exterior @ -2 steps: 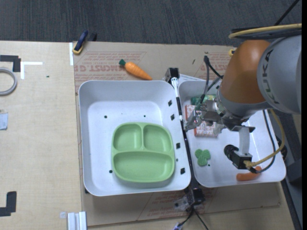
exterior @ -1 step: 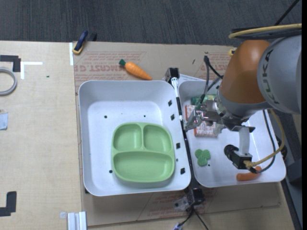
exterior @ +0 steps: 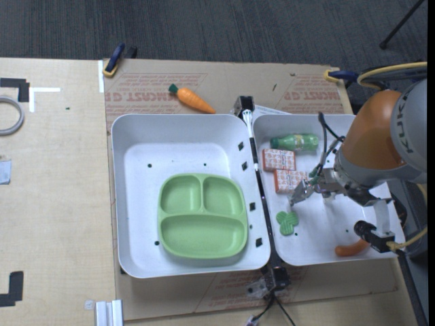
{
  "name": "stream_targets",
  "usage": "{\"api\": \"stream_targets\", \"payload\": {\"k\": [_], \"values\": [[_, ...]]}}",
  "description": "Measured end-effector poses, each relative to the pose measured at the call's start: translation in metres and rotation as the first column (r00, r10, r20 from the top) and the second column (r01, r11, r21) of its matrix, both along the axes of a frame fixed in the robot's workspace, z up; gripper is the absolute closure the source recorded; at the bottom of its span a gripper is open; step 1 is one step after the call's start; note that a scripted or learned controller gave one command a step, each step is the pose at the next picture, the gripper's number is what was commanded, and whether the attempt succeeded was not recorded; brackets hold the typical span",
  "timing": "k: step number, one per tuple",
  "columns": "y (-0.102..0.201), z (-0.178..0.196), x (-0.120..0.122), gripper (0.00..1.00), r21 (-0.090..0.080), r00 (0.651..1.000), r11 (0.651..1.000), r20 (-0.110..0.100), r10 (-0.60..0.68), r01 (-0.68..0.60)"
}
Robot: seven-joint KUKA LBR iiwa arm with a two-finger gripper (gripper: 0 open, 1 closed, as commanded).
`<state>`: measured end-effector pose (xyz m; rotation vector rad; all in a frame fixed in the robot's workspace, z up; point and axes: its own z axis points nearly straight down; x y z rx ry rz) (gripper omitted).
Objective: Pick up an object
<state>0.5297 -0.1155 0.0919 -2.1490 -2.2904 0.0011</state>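
Tabletop (exterior: 54,202) with two white bins: left bin (exterior: 136,141) holds a green divided plate (exterior: 202,216); right bin (exterior: 319,240) holds two red-and-white cartons (exterior: 279,159), a green bottle (exterior: 295,141), a green clover-shaped toy (exterior: 287,223), an orange sausage (exterior: 351,249). Claw (exterior: 301,193) hangs beside the lower carton, jaw state indiscernible. Toy carrot (exterior: 193,98) lies outside, behind the bins.

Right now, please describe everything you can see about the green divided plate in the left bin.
The green divided plate is pale green, looks like smooth plastic, and has a rounded-square outline. Raised ridges split it into three compartments: two smaller ones at the far side and one wide one at the near side. All three hold nothing. It lies flat and upright on the floor of the left bin, toward the near right part, slightly rotated. Nothing but the bin floor touches it.
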Motion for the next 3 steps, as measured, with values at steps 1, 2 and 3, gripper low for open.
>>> {"api": "stream_targets", "payload": {"k": [1, 2, 3], "values": [[0.0188, 0.0006, 0.0822, 0.00, -0.001, 1.000, 1.000, 0.002, -0.017, 0.017], [0.0185, 0.0098, 0.0818, 1.00, 0.000, 1.000, 1.000, 0.000, -0.019, 0.019], [0.0184, 0.0099, 0.0819, 0.00, 0.000, 1.000, 1.000, 0.000, -0.019, 0.019]]}}
